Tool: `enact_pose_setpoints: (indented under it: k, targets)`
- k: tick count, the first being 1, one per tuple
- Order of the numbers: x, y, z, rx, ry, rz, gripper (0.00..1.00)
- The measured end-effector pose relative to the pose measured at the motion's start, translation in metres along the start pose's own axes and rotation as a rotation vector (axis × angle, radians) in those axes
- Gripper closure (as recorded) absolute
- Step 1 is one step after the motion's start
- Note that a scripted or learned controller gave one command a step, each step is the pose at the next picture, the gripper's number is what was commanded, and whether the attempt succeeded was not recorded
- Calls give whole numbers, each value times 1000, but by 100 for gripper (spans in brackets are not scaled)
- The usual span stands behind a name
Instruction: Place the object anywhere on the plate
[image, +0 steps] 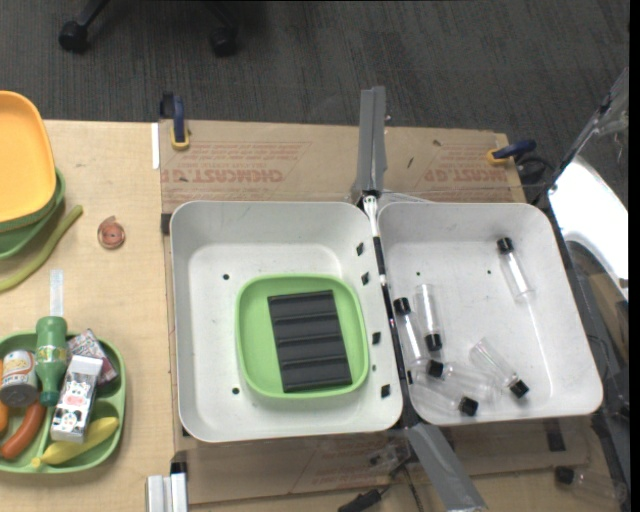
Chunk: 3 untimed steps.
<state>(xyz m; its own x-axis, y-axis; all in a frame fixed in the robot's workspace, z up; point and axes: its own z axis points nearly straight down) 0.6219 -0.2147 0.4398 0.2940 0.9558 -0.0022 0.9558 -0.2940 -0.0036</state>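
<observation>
A green plate (250, 340) with rounded corners lies in the left white bin (200, 260), slightly toward the front. On it rests a black ribbed rectangular block (312, 340), lying flat within the plate's rim and covering most of the plate's middle. The right white bin (460, 240) holds several clear tubes with black caps: one near the back right (513, 268), one near the middle (428, 315), and others toward the front (498, 365).
Left of the bins, the bench carries stacked yellow and green plates (20, 160), a small pink item (111, 233) and a green tray of toy food (60, 400). Clamps (177, 125) hold the cardboard at the back. White machinery (590, 200) stands at the right edge.
</observation>
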Motion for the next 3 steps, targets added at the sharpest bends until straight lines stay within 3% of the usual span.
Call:
enact_pose_setpoints:
  k: [2, 3]
  targets:
    - [8, 16, -1, -2, 0, 96, 0]
    - [1, 1, 1, 2, 1, 129, 0]
